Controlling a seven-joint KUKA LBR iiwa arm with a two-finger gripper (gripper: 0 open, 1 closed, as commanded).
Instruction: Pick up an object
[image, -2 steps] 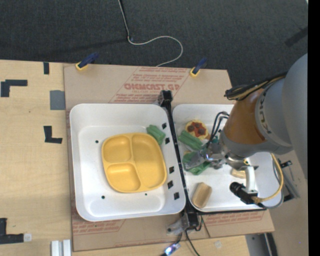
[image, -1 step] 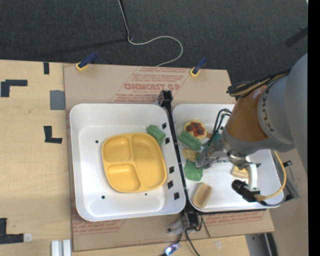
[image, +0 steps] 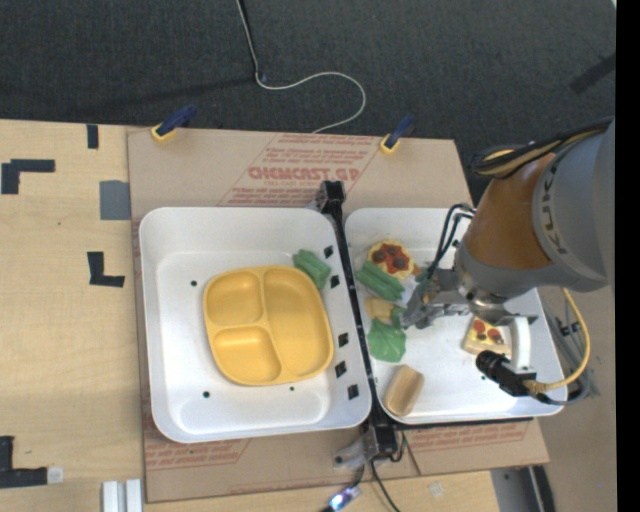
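The arm (image: 545, 225) runs off the right edge of the frame and covers the upper right part of the right bin (image: 455, 400), so that bin's far corner and whatever lies under the wrist cannot be made out. The gripper (image: 420, 308), at centre right, is dark and small against the green items (image: 385, 340) beside it. A yellow-and-red item (image: 483, 335) at lower right is partly hidden by the wrist.

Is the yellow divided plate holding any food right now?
Empty. The yellow plate lies flat in the left bin, all three compartments showing bare yellow. The green piece sits just off its rim.
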